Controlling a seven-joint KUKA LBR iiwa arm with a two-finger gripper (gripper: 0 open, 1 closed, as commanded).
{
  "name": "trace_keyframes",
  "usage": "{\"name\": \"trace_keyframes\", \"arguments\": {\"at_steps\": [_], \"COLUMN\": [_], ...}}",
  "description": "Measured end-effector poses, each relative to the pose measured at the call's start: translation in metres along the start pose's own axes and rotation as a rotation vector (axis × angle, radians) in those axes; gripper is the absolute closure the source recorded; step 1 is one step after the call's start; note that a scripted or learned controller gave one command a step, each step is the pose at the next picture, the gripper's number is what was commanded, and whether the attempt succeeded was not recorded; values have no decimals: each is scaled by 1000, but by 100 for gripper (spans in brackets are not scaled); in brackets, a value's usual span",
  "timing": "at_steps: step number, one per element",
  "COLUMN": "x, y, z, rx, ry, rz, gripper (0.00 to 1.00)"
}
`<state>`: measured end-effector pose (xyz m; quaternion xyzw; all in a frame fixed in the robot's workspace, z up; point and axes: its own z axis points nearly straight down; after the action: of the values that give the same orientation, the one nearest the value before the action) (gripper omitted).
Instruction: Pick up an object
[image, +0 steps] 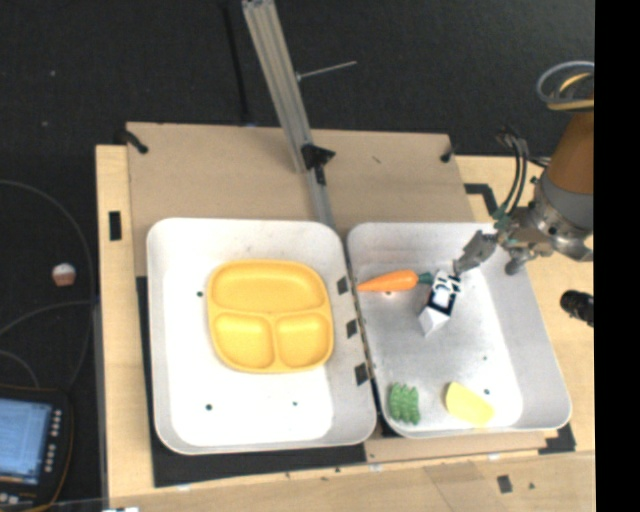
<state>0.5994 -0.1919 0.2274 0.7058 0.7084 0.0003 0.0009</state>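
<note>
In the right bin (530, 330) lie an orange carrot (388, 282), a small white and blue carton (438, 303), a green knobbly piece (403, 401) and a yellow lemon-like piece (468, 403). My gripper (490, 260) hangs over the bin's upper right part, just right of the carton. Its fingers are spread open with nothing between them. The left fingertip (464, 262) is close above the carton's top; I cannot tell whether they touch.
The left bin (180, 400) holds a yellow divided tray (270, 315). A metal pole (290, 110) rises behind the bins near their shared wall. The arm's orange band (575, 150) is at the right edge.
</note>
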Motion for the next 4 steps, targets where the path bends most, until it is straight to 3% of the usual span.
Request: {"name": "trace_keyframes", "arguments": {"at_steps": [1,3,4], "x": [0,-2,-3], "y": [0,0,7], "z": [0,85,104], "rx": [0,5,-18], "ry": [0,-1,-4], "rz": [0,4,1], "gripper": [0,0,0]}}
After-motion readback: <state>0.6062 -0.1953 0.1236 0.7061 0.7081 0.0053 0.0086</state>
